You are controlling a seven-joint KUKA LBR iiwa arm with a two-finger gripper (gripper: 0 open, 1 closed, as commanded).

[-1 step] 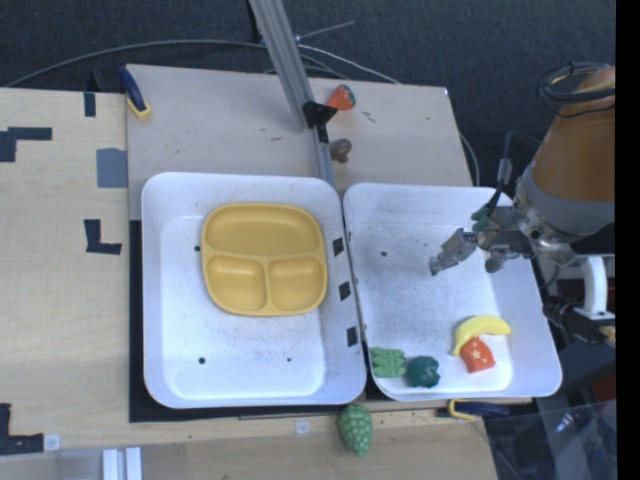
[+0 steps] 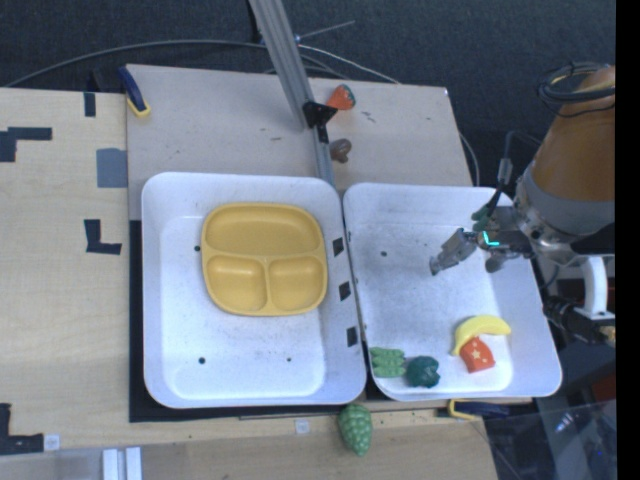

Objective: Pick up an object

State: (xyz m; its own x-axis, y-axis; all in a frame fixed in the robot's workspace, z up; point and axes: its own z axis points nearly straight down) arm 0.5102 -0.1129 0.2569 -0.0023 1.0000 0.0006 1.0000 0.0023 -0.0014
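My gripper (image 2: 468, 260) hangs over the right bin (image 2: 400, 218), in its upper right part, with its fingers spread open and nothing between them. Below it, near the bin's front right corner, lie a yellow banana (image 2: 483, 326) and a red toy piece (image 2: 478, 355), touching each other. Along the front edge of the same bin sit a light green piece (image 2: 388, 361) and a dark green broccoli-like piece (image 2: 424, 371). The gripper is well above and apart from all of these.
The left bin (image 2: 170, 298) holds a yellow divided plate (image 2: 265, 258). A green bumpy toy (image 2: 354, 426) lies on the bench in front of the bins. Behind them stand a grey slanted pole (image 2: 285, 43), a small orange-red item (image 2: 342, 96) and a brown one (image 2: 340, 150).
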